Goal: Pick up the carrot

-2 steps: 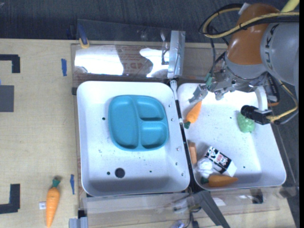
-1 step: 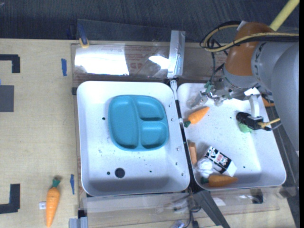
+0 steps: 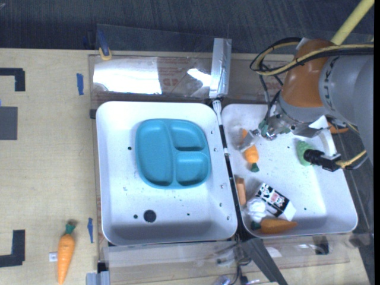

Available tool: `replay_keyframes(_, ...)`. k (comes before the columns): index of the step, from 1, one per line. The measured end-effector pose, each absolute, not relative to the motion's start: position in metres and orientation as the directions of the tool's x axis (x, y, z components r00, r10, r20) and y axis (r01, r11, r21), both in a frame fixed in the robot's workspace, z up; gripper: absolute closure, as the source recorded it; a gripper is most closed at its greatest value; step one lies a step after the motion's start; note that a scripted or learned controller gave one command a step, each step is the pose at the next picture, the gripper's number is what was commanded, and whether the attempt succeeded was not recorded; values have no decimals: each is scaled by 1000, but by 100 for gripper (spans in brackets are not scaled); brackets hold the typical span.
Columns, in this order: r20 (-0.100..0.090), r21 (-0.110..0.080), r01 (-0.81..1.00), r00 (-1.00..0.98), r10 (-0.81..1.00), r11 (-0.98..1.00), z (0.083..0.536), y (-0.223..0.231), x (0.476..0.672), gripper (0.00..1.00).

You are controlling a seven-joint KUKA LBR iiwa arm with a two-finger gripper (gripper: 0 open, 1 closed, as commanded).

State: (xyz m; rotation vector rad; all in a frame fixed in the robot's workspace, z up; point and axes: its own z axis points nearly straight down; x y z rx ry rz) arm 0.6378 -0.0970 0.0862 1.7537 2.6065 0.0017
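Carrot (image 3: 252, 155) is what I am after, and from the fixed camera above the bench I judge the pickup not yet done. A small orange carrot with a green tip lies on the floor of the right bin (image 3: 341, 200), close to that bin's left wall and in its upper half. My claw (image 3: 270, 129) hangs just beside it, up and to the right, near but not touching as far as I can see. Nothing orange sits in the claw, so I count nothing as held. How wide the claw stands I cannot tell; the wrist and cables crowd it.

Other orange pieces lie in the right bin: a slim one (image 3: 240, 190) against the left wall and a longer one (image 3: 278, 224) at the bottom edge, beside a black-and-white carton (image 3: 274, 199). A green thing (image 3: 305, 154) lies toward the bin's right side. A toy carrot (image 3: 65, 251) also rests outside the bins, well apart, on the bench.

What is left, I judge: closing in on the carrot, gripping it and lifting.
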Motion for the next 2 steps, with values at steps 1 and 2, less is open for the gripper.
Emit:
replay_keyframes(1,-4,10,927,-375,927,375,100,-97,641,100)
replay_keyframes(2,-1,10,974,-226,974,226,189,-38,669,100)
